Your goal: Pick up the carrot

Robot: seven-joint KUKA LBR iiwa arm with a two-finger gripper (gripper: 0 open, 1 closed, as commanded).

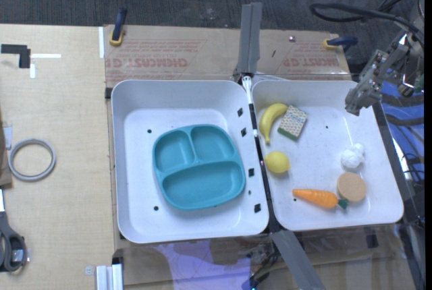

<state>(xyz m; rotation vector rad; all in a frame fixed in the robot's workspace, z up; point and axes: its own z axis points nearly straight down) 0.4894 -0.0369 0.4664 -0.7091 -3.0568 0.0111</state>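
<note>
The orange toy carrot point(315, 197) lies near the front wall of the right white bin point(388, 164). Access from above is unobstructed. A round tan disc point(352, 187) touches its right end. A yellow lemon point(277, 162) sits near its left tip. White floor separates them.

Single fixed camera, high above the bench point(54, 113), slanted downward, both white bins point(128, 167) in frame
</note>
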